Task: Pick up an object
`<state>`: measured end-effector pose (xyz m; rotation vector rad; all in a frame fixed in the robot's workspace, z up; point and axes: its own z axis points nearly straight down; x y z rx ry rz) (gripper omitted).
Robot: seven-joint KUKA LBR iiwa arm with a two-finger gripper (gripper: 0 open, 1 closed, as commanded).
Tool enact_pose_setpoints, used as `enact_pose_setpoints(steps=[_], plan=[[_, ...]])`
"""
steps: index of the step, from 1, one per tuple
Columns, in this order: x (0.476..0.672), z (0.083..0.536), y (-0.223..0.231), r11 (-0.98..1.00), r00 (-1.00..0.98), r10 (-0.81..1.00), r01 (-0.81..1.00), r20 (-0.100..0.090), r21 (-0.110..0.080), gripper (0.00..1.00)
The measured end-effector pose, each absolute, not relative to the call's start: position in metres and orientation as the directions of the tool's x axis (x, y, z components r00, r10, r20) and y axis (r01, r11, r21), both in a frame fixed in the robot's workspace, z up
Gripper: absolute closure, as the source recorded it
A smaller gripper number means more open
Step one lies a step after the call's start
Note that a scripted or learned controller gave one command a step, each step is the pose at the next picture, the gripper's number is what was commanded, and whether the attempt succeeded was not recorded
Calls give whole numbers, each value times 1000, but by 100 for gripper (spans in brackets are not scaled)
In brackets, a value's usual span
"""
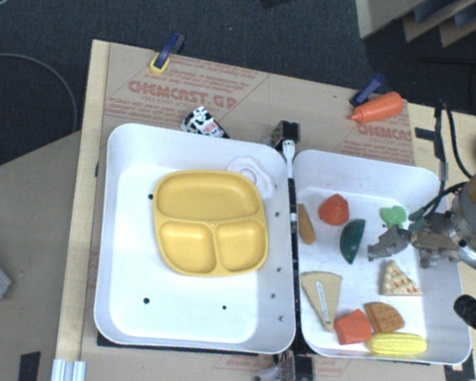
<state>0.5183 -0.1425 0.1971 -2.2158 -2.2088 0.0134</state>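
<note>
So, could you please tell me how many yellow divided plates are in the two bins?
1. The yellow divided plate lies in the left bin, toward its upper middle. The right bin holds toy food instead; the arm covers part of it, so something could be hidden there.

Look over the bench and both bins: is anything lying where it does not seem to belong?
Yes. An orange toy carrot lies on the cardboard bench top behind the right bin, outside it, while the other toy foods sit inside. A small black-and-white cow figure also lies on the bench, behind the left bin.
</note>
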Motion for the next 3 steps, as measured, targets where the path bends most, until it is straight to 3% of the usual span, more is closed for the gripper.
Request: enact_pose_setpoints(steps=[1, 3], plan=[[521, 205, -142, 0, 0, 1000, 1000, 1, -1, 0], [530, 100, -129, 1, -1, 1000, 1000, 3, -7, 0]])
